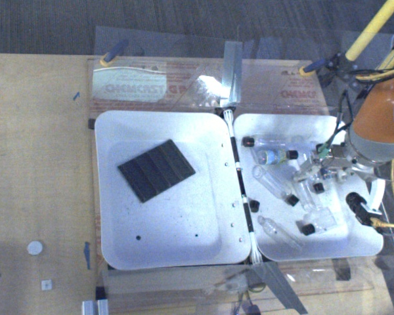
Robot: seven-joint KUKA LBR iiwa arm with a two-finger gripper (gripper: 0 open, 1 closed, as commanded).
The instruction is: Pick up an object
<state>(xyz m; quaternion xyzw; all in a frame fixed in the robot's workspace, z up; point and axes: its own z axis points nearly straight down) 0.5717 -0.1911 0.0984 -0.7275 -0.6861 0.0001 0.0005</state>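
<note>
Holding dark pad [156, 170]: left bin [111, 241]; right bin [354, 247], seemingly clear bottles [276, 156].

One fixed camera looks down on the bench [39, 176] from above at a slant, far enough back to take in both white bins whole: the left bin [111, 195] sits near the middle of the picture, the right bin [354, 241] toward the right side (the arm [377, 120] enters there). A strip of dark floor [184, 5] runs along the top.
</note>
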